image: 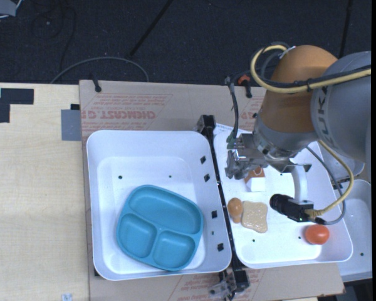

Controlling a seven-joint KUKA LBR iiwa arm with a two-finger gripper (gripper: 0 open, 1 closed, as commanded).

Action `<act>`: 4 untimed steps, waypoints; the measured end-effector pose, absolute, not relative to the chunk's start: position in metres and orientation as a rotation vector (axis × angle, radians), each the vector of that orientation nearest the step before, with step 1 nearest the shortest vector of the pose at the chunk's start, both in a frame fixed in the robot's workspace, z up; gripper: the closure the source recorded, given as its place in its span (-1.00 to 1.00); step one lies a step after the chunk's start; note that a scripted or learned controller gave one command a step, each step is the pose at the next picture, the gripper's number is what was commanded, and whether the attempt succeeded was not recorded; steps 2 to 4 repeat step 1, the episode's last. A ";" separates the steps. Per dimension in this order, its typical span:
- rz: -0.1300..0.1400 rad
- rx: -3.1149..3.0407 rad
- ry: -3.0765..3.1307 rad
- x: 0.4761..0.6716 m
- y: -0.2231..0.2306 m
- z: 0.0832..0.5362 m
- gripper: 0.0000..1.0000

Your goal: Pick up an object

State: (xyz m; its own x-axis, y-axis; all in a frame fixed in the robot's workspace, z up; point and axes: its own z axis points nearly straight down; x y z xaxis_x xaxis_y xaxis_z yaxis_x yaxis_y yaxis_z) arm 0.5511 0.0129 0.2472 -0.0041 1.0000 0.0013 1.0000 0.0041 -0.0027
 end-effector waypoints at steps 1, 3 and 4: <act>0.002 -2.215 -2.225 0.579 0.069 0.241 1.00; 0.002 -2.215 -2.225 0.579 0.069 0.241 1.00; 0.002 -2.215 -2.225 0.579 0.069 0.241 1.00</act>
